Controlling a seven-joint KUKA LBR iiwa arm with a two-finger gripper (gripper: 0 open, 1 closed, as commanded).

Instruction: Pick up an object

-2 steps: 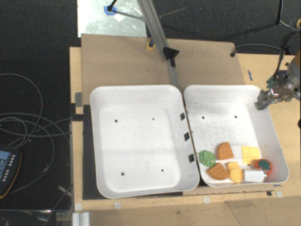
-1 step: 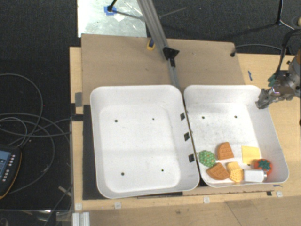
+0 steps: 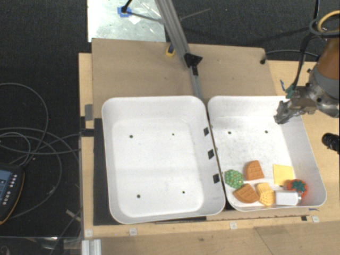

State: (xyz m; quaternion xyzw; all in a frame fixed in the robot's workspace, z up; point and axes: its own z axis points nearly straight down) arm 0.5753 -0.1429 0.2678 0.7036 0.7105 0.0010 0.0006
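the light wooden bench (image 3: 138, 68) takes up most of the view, with black cables (image 3: 32, 137) on the dark floor off to its left. two shallow white plastic bins sit side by side on it, touching along the middle: the left bin (image 3: 154, 158) and the right bin (image 3: 265, 137). the grey arm with the orange band (image 3: 326, 70) comes in from the right edge, and its dark two-finger hand (image 3: 284, 112) hangs over the upper right corner of the right bin, well apart from all the objects. honestly can't tell if the fingers are spread or pressed together, it's just a dark blob from here, and nothing shows between them.

all the small stuff is bunched in the bottom right corner of the right bin: a yellow square block (image 3: 282, 173), an orange waffle-textured wedge (image 3: 254, 170), another orange wedge (image 3: 246, 193), a green bumpy piece (image 3: 233, 178), a small yellow ridged piece (image 3: 265, 194), a white block (image 3: 287, 198) and a red and green round thing (image 3: 297, 185) right by the wall.
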